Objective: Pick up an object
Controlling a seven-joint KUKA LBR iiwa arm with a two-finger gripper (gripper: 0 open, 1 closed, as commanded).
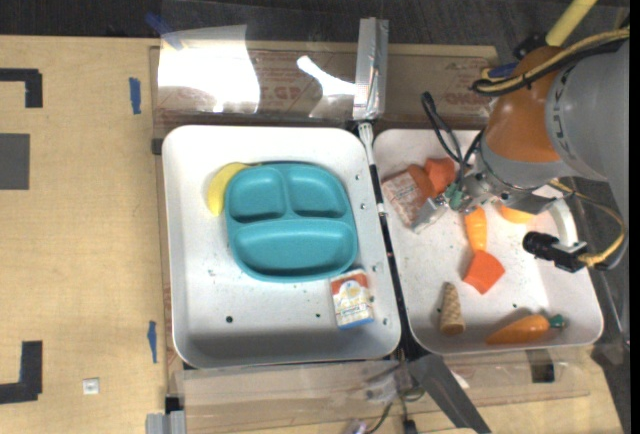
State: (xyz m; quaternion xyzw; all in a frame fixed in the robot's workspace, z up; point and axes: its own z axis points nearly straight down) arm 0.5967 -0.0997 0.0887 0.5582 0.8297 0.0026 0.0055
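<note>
Tool (452,196) low in right bin (580,322), grip state unclear; wrist hides items.

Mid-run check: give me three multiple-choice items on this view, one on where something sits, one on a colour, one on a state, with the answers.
1. Where is the divided plate?
A. In the left bin
B. In the right bin
C. On the cardboard outside the bins

2. What colour is that plate?
A. Red
B. Teal
C. Black

3. How does the carrot in the right bin lie?
A. Standing on end
B. Flat on the bin floor
C. Hanging from the end effector

Answers:
1 A: the plate rests in the left bin, next to a small carton.
2 B: its compartments are plainly teal.
3 B: it lies flat near the bin's front edge, apart from the end effector.
</note>
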